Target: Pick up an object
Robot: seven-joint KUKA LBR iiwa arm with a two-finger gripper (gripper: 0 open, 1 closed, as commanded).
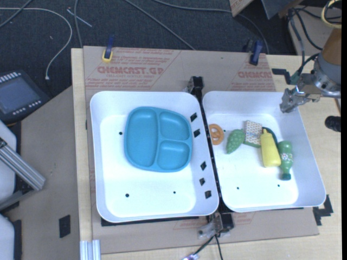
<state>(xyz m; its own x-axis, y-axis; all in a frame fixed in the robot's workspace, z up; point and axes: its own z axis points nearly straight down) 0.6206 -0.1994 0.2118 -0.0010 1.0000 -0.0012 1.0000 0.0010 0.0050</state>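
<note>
The arm (332,64) is cut off by the right edge. The yellow bottle (269,148) partly hides the patterned packet (252,129) and the green bottle (284,159). The gripper (287,103) is too blurred to read.

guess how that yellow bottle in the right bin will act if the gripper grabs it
The yellow plastic bottle lies on its side and looks rounded, so it may roll or slip if pinched. It looks hollow, probably light. The green bottle touching it would likely shift too.

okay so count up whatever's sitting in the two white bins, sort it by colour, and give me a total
Blue: 1, the divided plate in the left bin
Green: 2, a leafy toy and a bottle in the right bin
Yellow: 1, a squeeze bottle
Orange: 1, a pretzel
Tan checked: 1, a small square piece
Total: 6
</note>
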